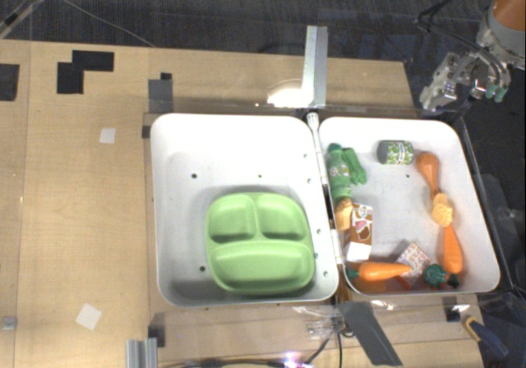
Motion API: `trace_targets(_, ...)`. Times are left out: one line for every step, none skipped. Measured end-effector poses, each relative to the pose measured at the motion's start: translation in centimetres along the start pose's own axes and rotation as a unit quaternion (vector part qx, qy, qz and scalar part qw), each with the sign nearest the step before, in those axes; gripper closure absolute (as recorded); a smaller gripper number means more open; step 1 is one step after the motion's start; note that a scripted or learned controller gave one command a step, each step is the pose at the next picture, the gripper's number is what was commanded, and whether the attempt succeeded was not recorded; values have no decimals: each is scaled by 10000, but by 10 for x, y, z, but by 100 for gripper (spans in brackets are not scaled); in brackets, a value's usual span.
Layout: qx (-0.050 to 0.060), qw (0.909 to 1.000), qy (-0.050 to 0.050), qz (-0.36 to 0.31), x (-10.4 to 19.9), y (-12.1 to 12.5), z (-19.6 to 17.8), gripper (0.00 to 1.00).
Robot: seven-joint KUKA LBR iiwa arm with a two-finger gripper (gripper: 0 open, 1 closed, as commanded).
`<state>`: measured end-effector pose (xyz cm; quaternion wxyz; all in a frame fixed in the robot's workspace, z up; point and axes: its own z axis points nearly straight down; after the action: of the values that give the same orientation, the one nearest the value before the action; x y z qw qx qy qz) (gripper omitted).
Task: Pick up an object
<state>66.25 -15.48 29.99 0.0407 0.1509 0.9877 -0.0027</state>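
Jaws (462,83) seemingly beyond bin (460,138) corner

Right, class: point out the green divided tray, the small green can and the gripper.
green divided tray (260,241), camera view, on the ridge between its compartments.
small green can (395,152), camera view, middle of its side.
gripper (450,87), camera view, between its fingertips.

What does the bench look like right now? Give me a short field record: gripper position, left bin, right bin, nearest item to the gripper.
gripper: above the far right corner of the right bin, outside its rim, holding nothing visible
left bin: green divided tray lying flat, near the front
right bin: small green-labelled can, green bottle, brown carton, three toy carrots, small packet
nearest item to gripper: the can, at the bin's far side
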Motion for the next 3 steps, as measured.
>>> trace_targets(-4, 10000, -62, -14, -3, 1, -14, 100)
trace_targets(25, 9993, 363, -121, 31, 8, 18, 100)
trace_targets(20, 9995, 296, -129, 27, 8, 3, 100)
